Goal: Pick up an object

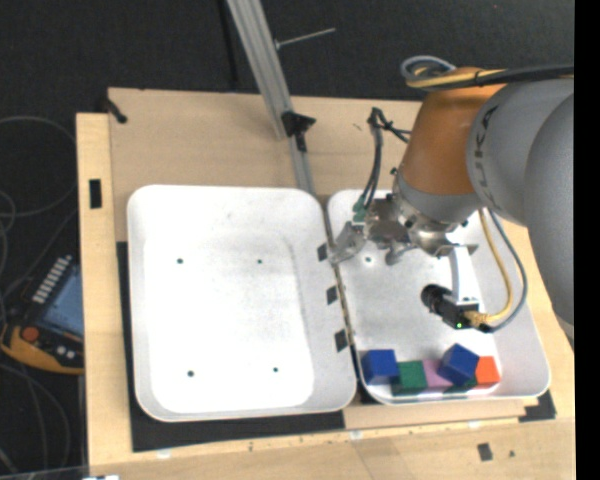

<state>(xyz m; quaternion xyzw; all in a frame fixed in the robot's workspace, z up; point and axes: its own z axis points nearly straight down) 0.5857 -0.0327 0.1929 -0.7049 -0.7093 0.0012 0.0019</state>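
From my remote seat, the biggest thing I see is the wooden bench (210,138), a pale board on a dark floor, carrying the two shallow white bins side by side. The grey arm (525,158) comes in from the right, its orange band (442,143) sitting over the upper part of the right bin (400,298). The left bin (230,298) shows just a few small dark dots on its floor. A slim metal rail (265,68) slants down from the top of the view to the seam between the bins. Below the orange band I see the gripper (375,240), low over the upper left part of the right bin, close to the shared wall; from this angle the wrist hardware hides it too much for me to judge whether it is spread or closed, and I see nothing held in it. A small black module with a green light (450,306) hangs on cables just right of the bin's middle. The objects to pick lie well apart from the gripper, in a row along the right bin's near edge: a blue block (380,364), a green block (411,376) touching it, a pale purple piece (436,376), a second blue block (460,363), and an orange block (487,371) beside that one.
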